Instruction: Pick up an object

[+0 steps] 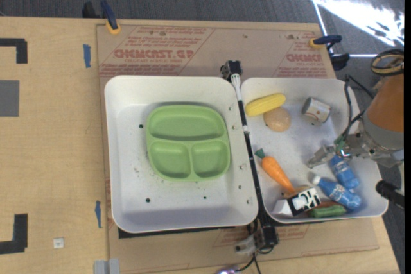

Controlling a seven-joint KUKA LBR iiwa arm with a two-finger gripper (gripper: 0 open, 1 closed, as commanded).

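Now, step: the approach to a grasp, as I judge it; nothing is lifted yet.
Arm: enters at the right edge of the frame, orange band (390, 109) showing above the wrist.
Gripper (329, 154): low over the right bin (292, 90), at its right-hand side, just above and left of the blue bottle (343, 173).
Fingers (319, 156): they look released, spread and with nothing between them, though the metal is small and partly blurred.
Likely target: the blue bottle, lying tilted in the lower right of the frame, beside a second blue item (340, 194).
Other choices: carrot (277, 171) in the lower middle of the right bin; banana (265, 104) and a pale ball (277, 119) touching near its top; a grey block (316, 110) to their right.
Left bin (122, 157): carries a green tray (188, 141).
Next move calls for: lining up over one item, dropping lower, then clenching on it squarely; the bottle's round body may slip aside.
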